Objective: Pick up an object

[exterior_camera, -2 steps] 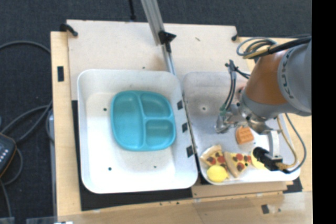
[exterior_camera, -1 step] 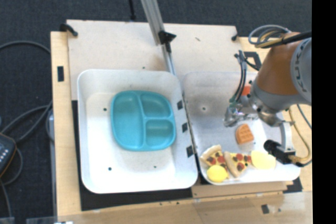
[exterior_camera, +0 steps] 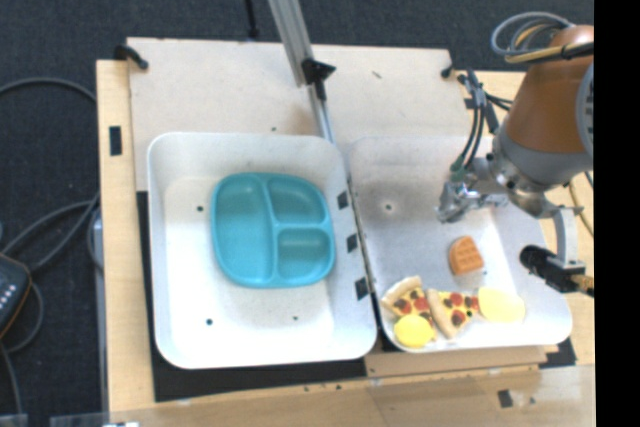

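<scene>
at 5 o'clock in your right bin [exterior_camera: 395, 165], find the pizza slices [exterior_camera: 432, 307] and yellow piece [exterior_camera: 500, 305]. the orange toy [exterior_camera: 465, 256] lies beyond. gripper [exterior_camera: 458, 199] hovers at 12 o'clock of it; jaw state: cannot tell.

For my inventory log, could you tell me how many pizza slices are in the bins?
2: both pizza slices lie side by side at the right bin's near edge, one left, one right.

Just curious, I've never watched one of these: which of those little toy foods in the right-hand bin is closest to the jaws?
The orange, bread-like piece, lying just below the gripper. The pizza slices and yellow pieces sit farther off, along the bin's near edge.
</scene>
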Available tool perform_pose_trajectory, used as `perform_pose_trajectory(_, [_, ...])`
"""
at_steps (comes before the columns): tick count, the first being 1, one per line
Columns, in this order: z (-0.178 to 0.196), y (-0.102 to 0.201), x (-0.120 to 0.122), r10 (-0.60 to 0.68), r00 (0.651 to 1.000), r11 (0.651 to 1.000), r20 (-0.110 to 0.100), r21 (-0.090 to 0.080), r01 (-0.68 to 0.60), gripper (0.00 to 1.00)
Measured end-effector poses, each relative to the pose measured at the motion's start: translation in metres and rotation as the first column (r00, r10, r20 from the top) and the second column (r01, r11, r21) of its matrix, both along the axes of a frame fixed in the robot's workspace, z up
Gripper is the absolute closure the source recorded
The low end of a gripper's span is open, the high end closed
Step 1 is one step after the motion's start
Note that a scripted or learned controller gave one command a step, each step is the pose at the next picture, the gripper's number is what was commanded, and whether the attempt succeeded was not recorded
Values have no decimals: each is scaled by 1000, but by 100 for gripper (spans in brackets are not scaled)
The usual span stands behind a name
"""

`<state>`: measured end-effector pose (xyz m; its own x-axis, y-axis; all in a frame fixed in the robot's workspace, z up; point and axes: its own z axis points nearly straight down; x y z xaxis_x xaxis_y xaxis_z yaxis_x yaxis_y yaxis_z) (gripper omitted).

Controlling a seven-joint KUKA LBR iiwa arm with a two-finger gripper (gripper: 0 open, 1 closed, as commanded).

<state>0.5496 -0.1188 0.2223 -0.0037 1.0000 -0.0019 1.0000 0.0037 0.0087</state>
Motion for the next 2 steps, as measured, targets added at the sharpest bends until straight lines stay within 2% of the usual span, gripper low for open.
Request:
perform_pose_trajectory(1, [27,-1,2,0,1000,1000,-3,1,0,100])
perform_pose_trajectory(2, [34,46,3,4,1000,1000,-4,3,-4,100])
